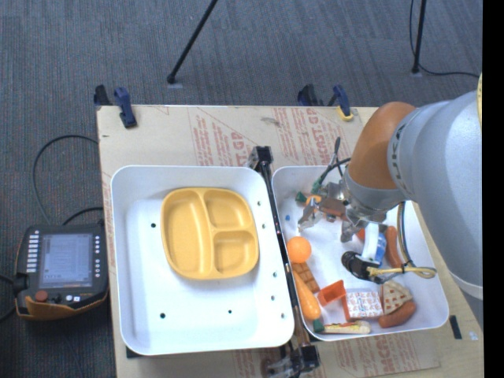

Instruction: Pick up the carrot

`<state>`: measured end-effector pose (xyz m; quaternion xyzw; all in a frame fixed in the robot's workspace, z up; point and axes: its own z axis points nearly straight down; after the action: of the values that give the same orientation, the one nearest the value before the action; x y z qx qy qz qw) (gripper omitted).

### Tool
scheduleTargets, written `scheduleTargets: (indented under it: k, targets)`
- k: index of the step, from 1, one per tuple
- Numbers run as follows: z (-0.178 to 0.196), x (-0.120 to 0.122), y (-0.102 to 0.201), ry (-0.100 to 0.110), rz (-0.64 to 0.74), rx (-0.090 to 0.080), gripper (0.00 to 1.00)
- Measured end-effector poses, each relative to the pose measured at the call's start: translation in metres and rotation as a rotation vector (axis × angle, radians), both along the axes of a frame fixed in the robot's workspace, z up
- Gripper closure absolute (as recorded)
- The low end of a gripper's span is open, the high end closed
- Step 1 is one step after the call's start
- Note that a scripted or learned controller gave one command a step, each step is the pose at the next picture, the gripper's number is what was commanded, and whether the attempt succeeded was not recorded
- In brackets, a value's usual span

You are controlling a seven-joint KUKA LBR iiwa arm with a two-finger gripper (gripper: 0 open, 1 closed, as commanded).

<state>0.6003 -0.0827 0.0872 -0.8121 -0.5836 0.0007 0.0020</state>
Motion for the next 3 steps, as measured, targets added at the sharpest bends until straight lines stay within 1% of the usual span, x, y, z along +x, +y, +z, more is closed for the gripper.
scheduleTargets:
  k: [1, 2, 3]
  targets:
    - [0.000, 0.042, -0.013, 0.005, -0.414, -0.004, 0.00]
    - [0.010, 0.043, -0.012, 0.005, -0.407, -0.003, 1.00]
    - [0.000, -0.040, -0.031, 0.003, -0.742, -0.003, 1.00]
